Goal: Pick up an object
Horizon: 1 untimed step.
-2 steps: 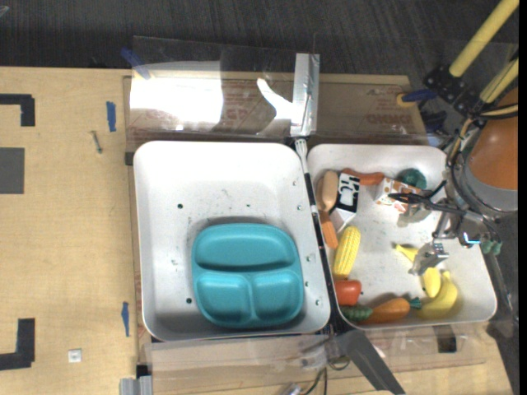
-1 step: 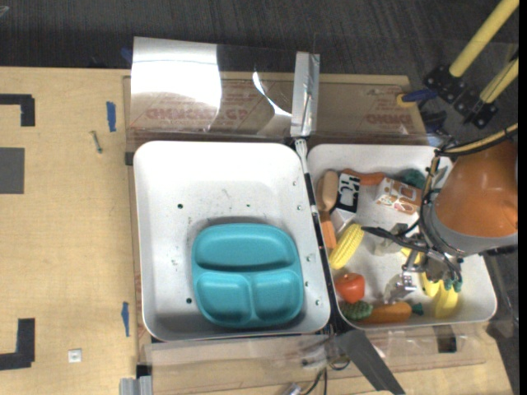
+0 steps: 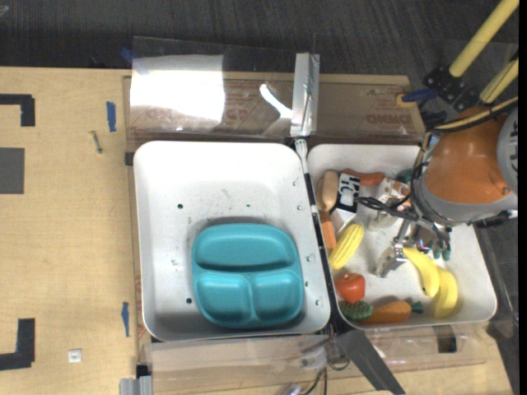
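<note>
The right bin [image 3: 478, 257] holds several toy foods. A yellow corn cob [image 3: 346, 245] lies at its left side, with a red tomato [image 3: 351, 285] below it and an orange carrot [image 3: 385, 310] along the front wall. A yellow banana [image 3: 434, 279] lies at the front right. A tan bread-like piece [image 3: 329, 189] and a black-and-white item [image 3: 349, 194] sit at the back left. My gripper [image 3: 397, 258] hangs low over the middle of this bin, between the corn and the banana, close to the banana's upper end. Nothing shows held in it.
The left bin [image 3: 165, 179] holds a teal divided tray [image 3: 247, 273] at its front. The arm's orange band [image 3: 465, 169] covers the right bin's back right corner. A small orange piece [image 3: 328, 235] lies against the wall between the bins. Yellow bars [image 3: 490, 25] cross the top right.
</note>
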Motion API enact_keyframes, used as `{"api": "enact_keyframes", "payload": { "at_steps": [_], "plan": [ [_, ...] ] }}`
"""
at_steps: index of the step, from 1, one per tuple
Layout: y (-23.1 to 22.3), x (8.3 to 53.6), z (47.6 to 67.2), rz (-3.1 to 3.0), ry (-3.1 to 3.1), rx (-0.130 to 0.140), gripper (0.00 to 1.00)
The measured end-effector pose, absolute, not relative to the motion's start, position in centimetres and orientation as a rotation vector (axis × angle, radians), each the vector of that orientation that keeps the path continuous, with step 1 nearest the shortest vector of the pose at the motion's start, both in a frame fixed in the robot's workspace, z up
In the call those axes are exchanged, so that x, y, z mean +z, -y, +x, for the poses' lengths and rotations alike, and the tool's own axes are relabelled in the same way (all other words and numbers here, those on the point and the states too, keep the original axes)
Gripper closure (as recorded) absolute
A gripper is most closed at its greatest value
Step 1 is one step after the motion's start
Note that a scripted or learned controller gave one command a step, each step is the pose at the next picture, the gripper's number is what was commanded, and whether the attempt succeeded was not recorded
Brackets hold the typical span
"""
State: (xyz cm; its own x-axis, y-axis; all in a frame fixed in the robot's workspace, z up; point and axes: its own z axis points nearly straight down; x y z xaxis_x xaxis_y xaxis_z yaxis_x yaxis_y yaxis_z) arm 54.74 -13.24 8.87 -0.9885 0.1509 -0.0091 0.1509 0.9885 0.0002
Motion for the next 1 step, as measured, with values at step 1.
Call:
{"api": "enact_keyframes", "payload": {
  "at_steps": [1],
  "plan": [
    [12.09,8.83,63.17,0.24,-3.122,0.0,0.0]
  ]
}}
